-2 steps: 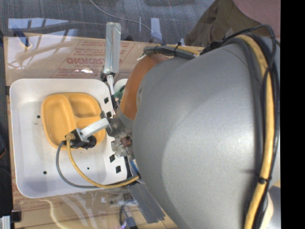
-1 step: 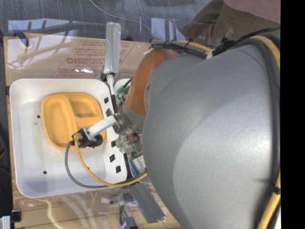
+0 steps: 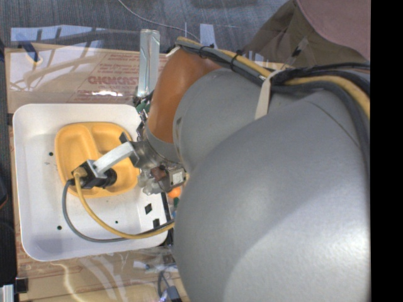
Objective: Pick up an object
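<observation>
Claw (image 3: 154, 176) is sitting low at centre frame, over the right-hand side of the shallow white plastic bin (image 3: 31, 187). Its working end is lying under the wrist hardware. Cannot tell how far open it is, or whether it is gripping anything. Nothing is visibly in its hold.

Target candidate: the yellow rounded moulded-plastic dish (image 3: 88, 140), lying flat on the bin floor at left-centre of frame, in the upper half of the bin. Its right edge is running just beside the claw; contact cannot be confirmed.

Handling, judged:
- Dish is looking light and thin-walled, with a raised rim around a dished middle.
- Probably stiff enough to hold its shape, but the rim is likely flexing under a hard pinch.
- Surface is looking glossy, so slip is a risk.
- The body is appearing too wide to span.
- Best hold: straddling the rim at the right or lower-right edge, nearest the claw, one side inside the dish and one outside.
- A corner pinch is risking the dish swinging or tipping once lifted.

Surroundings: the bulky grey arm (image 3: 283, 194), with its orange band (image 3: 167, 99) at upper centre, is covering the right of the frame.
</observation>
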You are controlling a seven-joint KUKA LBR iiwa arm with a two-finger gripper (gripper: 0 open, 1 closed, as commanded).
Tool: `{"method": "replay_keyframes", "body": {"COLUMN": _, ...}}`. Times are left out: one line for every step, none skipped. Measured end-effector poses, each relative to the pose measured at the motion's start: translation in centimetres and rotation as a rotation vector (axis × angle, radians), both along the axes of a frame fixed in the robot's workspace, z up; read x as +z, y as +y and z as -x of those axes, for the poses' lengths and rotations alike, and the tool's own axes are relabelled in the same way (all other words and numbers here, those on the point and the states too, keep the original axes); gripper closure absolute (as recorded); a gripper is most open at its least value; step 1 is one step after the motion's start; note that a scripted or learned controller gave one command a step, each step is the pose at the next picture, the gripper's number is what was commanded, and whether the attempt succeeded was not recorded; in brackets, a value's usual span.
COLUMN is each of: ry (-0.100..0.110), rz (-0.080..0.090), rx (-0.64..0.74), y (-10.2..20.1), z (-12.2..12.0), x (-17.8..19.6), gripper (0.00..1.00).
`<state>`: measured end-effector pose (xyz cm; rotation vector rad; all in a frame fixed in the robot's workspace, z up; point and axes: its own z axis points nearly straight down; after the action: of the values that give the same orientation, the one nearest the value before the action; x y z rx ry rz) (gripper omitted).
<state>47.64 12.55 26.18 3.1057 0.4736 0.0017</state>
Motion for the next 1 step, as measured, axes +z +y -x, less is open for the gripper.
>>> {"method": "replay_keyframes", "body": {"ry": 0.012, "rz": 0.002, "rx": -0.013, "y": -7.69, "z": 0.16, "x": -7.36, "gripper": 1.00}}
